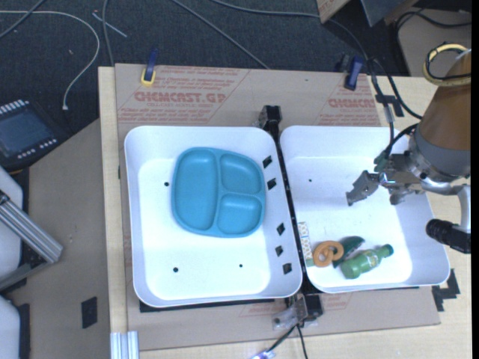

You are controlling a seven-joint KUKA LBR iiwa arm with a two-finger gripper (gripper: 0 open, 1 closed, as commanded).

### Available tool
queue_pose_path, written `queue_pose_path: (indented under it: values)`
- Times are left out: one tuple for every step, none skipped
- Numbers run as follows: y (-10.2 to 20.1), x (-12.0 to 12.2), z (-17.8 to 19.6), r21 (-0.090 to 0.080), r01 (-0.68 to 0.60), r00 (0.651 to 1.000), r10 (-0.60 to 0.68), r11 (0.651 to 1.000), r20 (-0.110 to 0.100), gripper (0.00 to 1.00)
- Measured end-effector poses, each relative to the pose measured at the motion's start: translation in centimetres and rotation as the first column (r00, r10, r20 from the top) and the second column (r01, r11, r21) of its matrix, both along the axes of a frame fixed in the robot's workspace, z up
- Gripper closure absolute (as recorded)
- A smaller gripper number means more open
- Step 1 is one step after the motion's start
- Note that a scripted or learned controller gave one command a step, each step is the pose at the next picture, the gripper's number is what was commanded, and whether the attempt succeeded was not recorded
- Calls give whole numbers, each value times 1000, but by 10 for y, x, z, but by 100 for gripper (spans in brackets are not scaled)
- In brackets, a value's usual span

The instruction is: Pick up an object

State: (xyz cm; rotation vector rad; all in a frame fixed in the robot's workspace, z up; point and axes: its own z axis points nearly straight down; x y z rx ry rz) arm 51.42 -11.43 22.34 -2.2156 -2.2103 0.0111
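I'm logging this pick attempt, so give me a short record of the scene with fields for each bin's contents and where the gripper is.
left bin: blue divided plate, lying flat
right bin: green bottle on its side near the front edge, tan ring beside it, dark green item touching both
gripper: over the right bin, apart from the objects
arm: enters from the right

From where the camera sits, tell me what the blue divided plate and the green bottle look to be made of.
Blue divided plate: likely moulded plastic, one even matte colour, soft rounded ridges between compartments. Green bottle: probably plastic, maybe a toy; glossy, with bright highlights along its side. The view is too small to be sure of either.
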Motion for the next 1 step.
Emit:
queue_pose_path:
  values:
    - [0,3,6,-2,-3,1000,3,1000,12,0]
